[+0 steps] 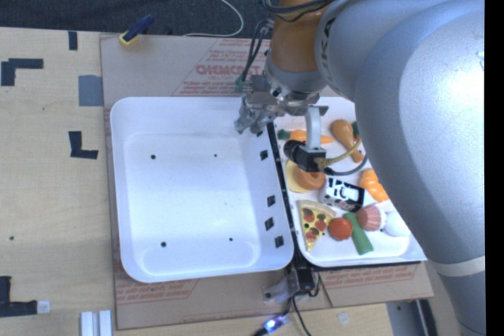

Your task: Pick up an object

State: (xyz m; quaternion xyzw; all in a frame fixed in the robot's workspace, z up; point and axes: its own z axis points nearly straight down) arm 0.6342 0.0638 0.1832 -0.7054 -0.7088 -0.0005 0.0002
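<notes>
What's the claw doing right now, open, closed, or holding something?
Claw: cannot be told; it hangs over the divide between the left bin and the right bin, with nothing seen in it.

I'm looking at a tabletop (47,193) of pale wood with dark tape marks. A brown cardboard sheet (157,67) lies under both bins. A blue-and-yellow clip (135,29) sits by its far left corner, and a white cable (224,0) crosses the dark backdrop.
</notes>
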